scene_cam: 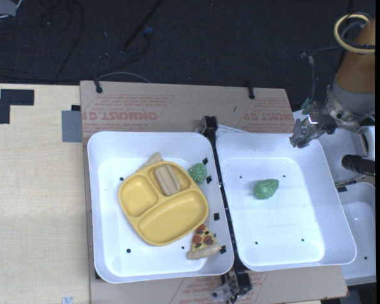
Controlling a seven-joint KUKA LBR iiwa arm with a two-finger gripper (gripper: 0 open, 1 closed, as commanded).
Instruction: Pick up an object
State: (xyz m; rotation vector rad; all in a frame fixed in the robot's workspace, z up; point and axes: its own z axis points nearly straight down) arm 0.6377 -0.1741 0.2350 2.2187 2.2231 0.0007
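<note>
The gripper (302, 133) hangs over the right bin's (329, 189) far right corner, fingers indistinct so their state cannot be told, while a green lump (266, 188) lies alone in that bin, well apart from the gripper.

Robotics lab: industrial arm (354, 75) at bench edge, two white bins (107, 170) on cardboard sheet (177, 109), loose cables (69, 11) on dark floor, toy food for props.
</note>
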